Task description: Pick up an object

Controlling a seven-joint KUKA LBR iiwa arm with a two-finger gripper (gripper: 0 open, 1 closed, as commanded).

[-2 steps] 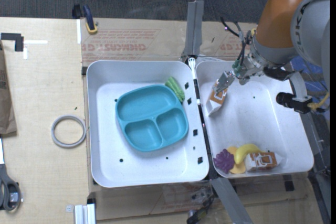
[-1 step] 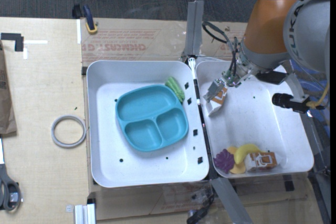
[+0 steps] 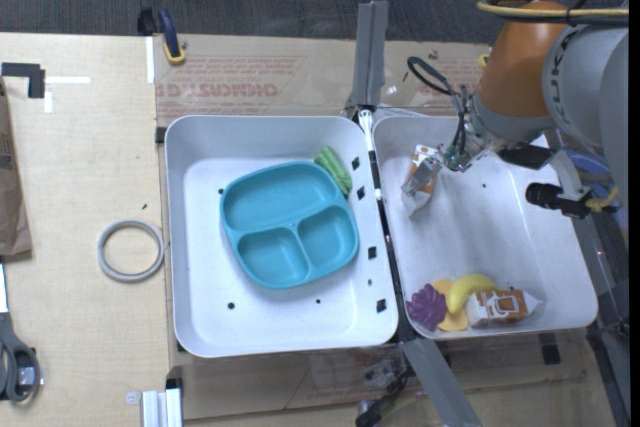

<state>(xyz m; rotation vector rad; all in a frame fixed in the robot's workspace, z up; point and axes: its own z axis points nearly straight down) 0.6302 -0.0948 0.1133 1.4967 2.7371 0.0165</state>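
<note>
My tool (image 3: pixel 455 158) is low in the right bin (image 3: pixel 560 245), near the back wall. It sits right at the top end of a small packet (image 3: pixel 421 181). The packet is tilted and lies close to the wall next to the left bin (image 3: pixel 200 245). I cannot tell if my tool is clenched or let go, or if it has the packet at all.

I think this is the grab step. To do it well, I should get the tool over the middle of the packet, not just its tip. I should squeeze slowly, then lift straight up so it does not bump the wall. If it slips out, the banana (image 3: pixel 468 289), grapes (image 3: pixel 427 306) and box (image 3: pixel 497 307) wait at the front of this bin.
</note>
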